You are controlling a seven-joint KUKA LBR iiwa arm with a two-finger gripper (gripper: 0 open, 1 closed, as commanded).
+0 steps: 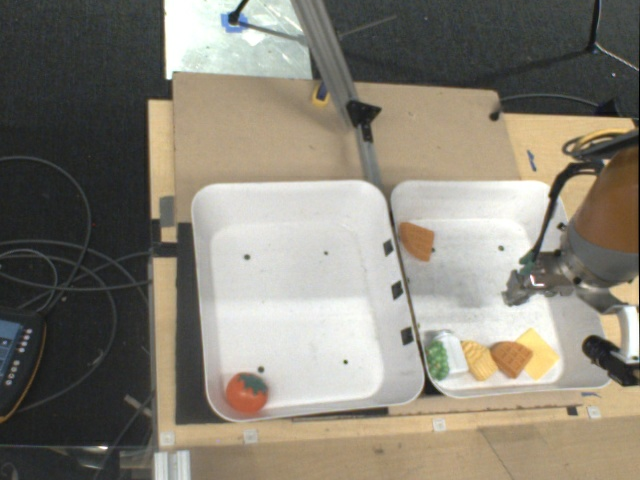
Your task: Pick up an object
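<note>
The right bin [470, 200] holds an orange wedge [417, 240] near its left wall. Along its front edge lie a green and white item [441, 354], a yellow ridged piece [479, 359], a brown waffle-like piece [511, 357] and a yellow slab [540, 352]. In the left bin [290, 200] a red tomato [246, 392] rests at the front left corner. My gripper [522, 285] hangs over the right side of the right bin, above and behind the waffle piece, with nothing seen between its fingers.
A grey pole [330, 48] slants across the back of the bench toward the gap between the bins. Cables [60, 258] lie on the dark floor at the left. The bench's brown board [330, 128] runs behind both bins.
</note>
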